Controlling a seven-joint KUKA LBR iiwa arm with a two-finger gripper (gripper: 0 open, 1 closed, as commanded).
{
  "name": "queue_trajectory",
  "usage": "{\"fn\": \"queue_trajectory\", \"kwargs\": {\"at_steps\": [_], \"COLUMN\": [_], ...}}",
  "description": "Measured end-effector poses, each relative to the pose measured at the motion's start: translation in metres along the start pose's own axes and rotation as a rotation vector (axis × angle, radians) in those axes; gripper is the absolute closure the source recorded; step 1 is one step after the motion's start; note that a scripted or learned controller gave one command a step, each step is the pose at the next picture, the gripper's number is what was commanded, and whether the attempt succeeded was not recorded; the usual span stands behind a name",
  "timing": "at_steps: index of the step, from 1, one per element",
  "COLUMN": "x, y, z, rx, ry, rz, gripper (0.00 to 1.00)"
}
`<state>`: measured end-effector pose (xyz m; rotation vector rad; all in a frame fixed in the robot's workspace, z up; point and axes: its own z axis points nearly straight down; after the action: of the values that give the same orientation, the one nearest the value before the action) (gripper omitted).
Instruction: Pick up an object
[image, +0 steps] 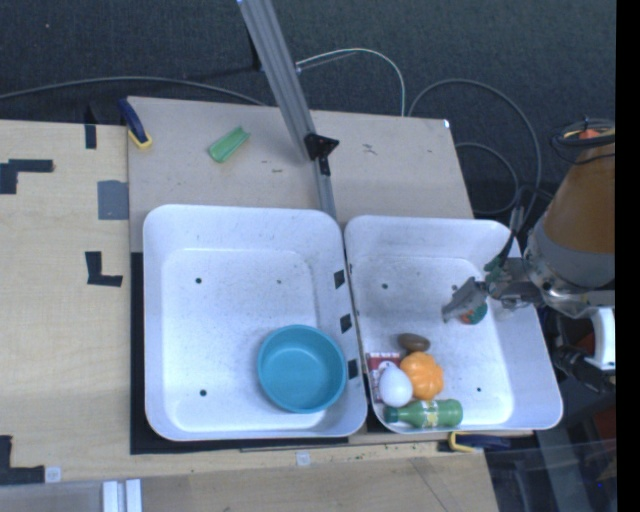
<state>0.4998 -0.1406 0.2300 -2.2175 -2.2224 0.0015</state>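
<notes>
The scene is seen from a single camera fixed above the bench (60, 300), looking down at a slant. Both white bins are taken in whole, the left bin (170, 240) and the right bin (520, 400) lying side by side in the lower middle of the picture. The far edge of the bench and dark floor are shown along the top. The arm (585, 225) is cut off at the right side. The view is moderately distant.
</notes>
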Motion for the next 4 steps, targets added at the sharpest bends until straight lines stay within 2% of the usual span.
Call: {"fn": "queue_trajectory", "kwargs": {"at_steps": [1, 2, 3, 4], "x": [0.000, 0.007, 0.007, 0.007], "y": [0.000, -0.004, 0.003, 0.003], "z": [0.000, 0.050, 0.098, 0.142], "rx": [0.000, 0.005, 0.005, -0.002], "ry": [0.000, 0.001, 0.001, -0.003], "rz": [0.000, 0.001, 0.001, 0.001], "gripper": [0.00, 0.00, 0.00, 0.00]}}
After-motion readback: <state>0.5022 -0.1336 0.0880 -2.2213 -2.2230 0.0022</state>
